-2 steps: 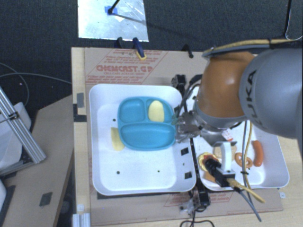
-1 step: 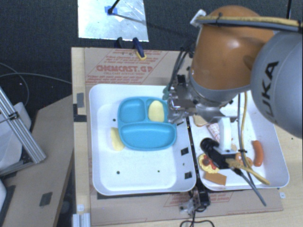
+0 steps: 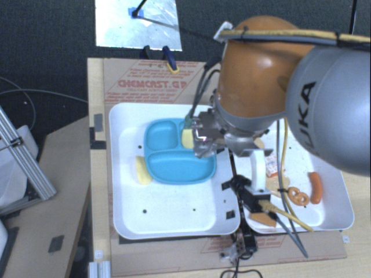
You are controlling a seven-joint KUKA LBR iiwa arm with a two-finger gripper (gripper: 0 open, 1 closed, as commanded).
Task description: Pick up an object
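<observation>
The gripper [image 3: 201, 141] is seen low over the left bin [image 3: 124, 216], at the right edge of the blue divided plate [image 3: 174, 158], with the bulk of the arm hanging above the gap between the 2 bins. Whether the gripper is open or closed cannot be told, since its tip is hidden under the wrist housing. A pale yellow block [image 3: 187, 138] lies on the plate's right rim, just beside or touching the gripper; it is judged to be the target, because the wrist has been set almost directly above it. No grasp can be confirmed. A 2nd yellow piece [image 3: 142, 170] rests on the bin floor against the plate's left edge, well apart from the gripper. In the right bin [image 3: 343, 216] a pretzel [image 3: 298, 196] and a sausage [image 3: 315, 187] lie near each other, with a small packet [image 3: 271, 165] nearer the divide. The block's perch on a raised rim is thought to leave it prone to tipping or sliding into a compartment when squeezed.
</observation>
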